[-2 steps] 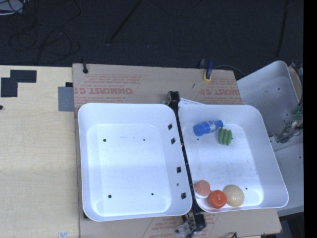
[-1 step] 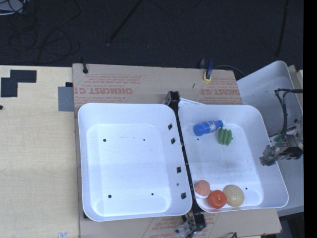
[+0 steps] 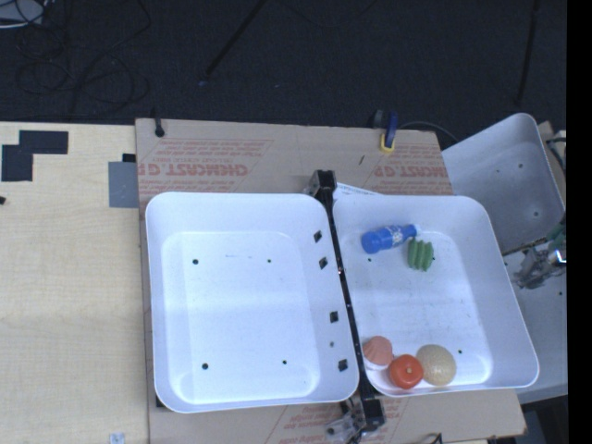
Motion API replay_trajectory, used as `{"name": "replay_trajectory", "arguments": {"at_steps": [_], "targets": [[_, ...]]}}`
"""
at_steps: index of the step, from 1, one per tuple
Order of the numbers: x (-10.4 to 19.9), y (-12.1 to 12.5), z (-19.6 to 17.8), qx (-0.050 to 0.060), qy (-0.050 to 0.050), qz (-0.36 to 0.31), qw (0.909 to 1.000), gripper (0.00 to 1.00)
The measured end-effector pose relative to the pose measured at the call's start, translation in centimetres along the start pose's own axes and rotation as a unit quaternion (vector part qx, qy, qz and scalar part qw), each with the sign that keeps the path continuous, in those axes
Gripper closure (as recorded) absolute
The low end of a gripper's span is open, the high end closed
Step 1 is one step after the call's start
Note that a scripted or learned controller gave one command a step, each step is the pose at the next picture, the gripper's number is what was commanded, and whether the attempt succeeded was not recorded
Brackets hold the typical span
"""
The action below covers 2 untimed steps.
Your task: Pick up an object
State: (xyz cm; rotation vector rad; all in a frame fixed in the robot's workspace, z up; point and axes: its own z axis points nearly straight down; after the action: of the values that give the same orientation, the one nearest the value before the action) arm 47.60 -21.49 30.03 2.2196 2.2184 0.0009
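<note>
The right bin [image 3: 481, 289] holds several small objects. A blue bottle [image 3: 388, 238] lies on its side near the far wall. Just to its right is a ridged green object [image 3: 421, 253]. Three round things cluster at the bin's near edge: a pale pink one [image 3: 376, 350], a red-orange one [image 3: 405, 371] and a beige ball [image 3: 437, 363], packed close and touching or nearly so.
The left bin [image 3: 240, 313] shows bare white floor. A black clamp strip [image 3: 335, 285] runs between the bins. Cardboard [image 3: 240, 160] lies beneath them. A grey metal plate [image 3: 504, 169] stands at the far right, with cables and small hardware [image 3: 541, 265] below it.
</note>
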Motion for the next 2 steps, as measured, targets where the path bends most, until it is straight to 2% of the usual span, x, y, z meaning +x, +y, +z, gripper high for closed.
{"name": "replay_trajectory", "arguments": {"at_steps": [1, 2], "targets": [[4.9, 0.2, -8.5, -0.003, 0.000, -0.003, 1.0000, 1.00], [5.6, 0.1, -22.5, -0.006, -0.001, -0.002, 1.0000, 1.00]]}}
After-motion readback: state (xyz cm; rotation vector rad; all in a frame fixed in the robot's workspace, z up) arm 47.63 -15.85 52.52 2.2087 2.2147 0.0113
